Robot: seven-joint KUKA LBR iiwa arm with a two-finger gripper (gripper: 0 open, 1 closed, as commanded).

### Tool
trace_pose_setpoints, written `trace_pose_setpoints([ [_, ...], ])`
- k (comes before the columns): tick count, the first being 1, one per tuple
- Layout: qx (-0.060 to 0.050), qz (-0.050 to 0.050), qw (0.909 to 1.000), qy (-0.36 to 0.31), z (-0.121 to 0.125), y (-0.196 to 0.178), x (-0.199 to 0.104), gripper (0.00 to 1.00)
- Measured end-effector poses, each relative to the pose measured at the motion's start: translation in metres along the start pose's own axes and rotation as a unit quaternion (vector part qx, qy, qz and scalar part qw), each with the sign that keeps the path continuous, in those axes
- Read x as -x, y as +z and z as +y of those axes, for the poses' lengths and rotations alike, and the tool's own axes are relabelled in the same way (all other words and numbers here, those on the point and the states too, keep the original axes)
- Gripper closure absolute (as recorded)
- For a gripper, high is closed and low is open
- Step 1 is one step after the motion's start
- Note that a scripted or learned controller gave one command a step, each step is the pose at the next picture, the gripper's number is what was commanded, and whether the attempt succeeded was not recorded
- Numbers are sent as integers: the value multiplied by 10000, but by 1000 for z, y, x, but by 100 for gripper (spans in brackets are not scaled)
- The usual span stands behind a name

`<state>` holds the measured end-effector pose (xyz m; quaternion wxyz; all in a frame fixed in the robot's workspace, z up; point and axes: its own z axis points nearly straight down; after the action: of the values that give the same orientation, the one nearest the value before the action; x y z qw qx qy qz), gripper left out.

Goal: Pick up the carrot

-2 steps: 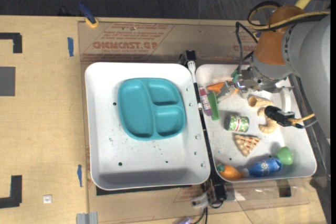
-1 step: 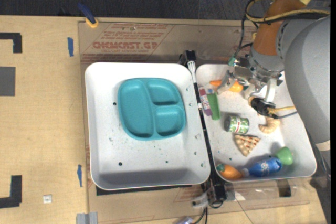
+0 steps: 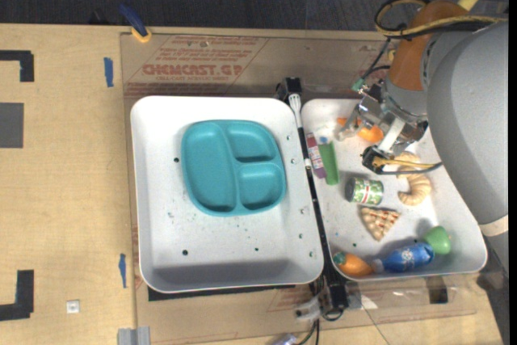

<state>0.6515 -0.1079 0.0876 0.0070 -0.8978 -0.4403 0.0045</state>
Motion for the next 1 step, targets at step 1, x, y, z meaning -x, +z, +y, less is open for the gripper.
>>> trace_pose_setpoints([
  [1, 92, 14, 10000, -16, 3, -13, -2, 100],
])
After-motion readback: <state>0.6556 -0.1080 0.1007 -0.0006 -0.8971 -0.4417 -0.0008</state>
